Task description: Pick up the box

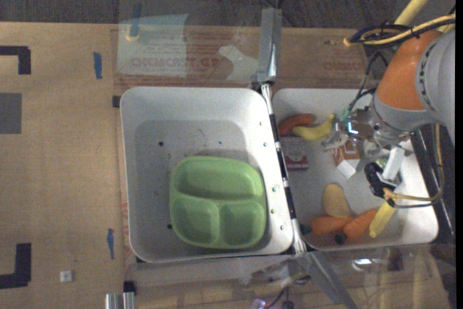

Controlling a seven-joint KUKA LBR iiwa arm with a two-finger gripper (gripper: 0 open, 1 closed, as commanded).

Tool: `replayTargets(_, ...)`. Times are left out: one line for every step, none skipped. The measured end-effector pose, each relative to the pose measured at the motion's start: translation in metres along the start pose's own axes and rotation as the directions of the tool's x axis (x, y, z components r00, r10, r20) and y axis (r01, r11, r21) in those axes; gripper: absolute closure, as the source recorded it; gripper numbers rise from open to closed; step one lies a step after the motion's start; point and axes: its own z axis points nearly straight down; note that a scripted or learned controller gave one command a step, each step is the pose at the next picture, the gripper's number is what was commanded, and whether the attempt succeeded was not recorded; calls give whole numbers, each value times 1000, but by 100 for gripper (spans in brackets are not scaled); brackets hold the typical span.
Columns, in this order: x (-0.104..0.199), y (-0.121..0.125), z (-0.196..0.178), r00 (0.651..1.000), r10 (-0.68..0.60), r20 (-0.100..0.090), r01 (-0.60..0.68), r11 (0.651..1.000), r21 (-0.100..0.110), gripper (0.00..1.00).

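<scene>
Cardboard sheet [173, 54] behind the left bin: faint brown print is showing through a clear film, a row of capital letters appearing mirrored or upside down; single letters are not resolving, so no word is being read.
Small box [294, 153] at the left wall of the right bin: a red and white printed face is showing; the print is staying too small and blurred to read.
White tag [346, 168] just beside the gripper [362, 148]: no writing is resolving on it.
Numbers, brands: none are reading legibly anywhere on the bench.
</scene>
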Motion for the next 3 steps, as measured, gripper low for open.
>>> replayTargets(0,1,-11,1000,-2,2,2,1000,-3,100)
replayTargets(56,19,-98,998,60,-1,-60,998,6,100)
replayTargets(26,30,-191,958,288,1,-288,958,6,100)
